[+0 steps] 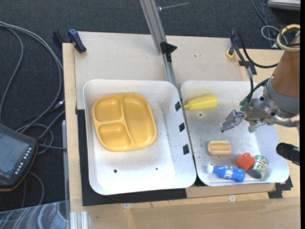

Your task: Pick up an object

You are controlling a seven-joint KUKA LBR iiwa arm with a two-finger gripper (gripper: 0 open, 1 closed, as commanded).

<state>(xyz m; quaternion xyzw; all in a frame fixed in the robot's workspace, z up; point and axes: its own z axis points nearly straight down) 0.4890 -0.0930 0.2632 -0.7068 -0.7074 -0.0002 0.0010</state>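
In the right bin (202,130), 6 loose objects. Nearest the gripper: a yellow squeeze bottle (201,102), lying on its side by the bin's far left corner, nozzle toward the divide between the 2 bins. Nearer the camera, a tan bun-shaped block (219,148), lying flat, well apart from the bottle. Along the near rim, a cluster: a blue bottle (228,174) with a white cap on its side, a red piece (245,161) just beside it, then a green-and-white can (260,163) and a dark item (254,174) too small to identify, packed close together at the near right corner.

Gripper (232,120) over bare bin floor between the yellow squeeze bottle and the tan bun-shaped block, to the right of both, pointing leftward. Touching any of them: not visibly. Clenched or released: cannot tell at this angle. Behind it, the grey wrist and orange band of the arm (286,80), reaching in from the right.

In the left bin (97,178), a yellow plate (125,122) with 3 compartments, lying flat toward the far left. Between the bins, 3 small black tabs (181,126). Beyond, a bare bench top (124,56), a slanted metal post (151,18), and a blue clamp (76,39) at the far left corner. On the dark floor at left, cables and a tablet-like device (14,157).
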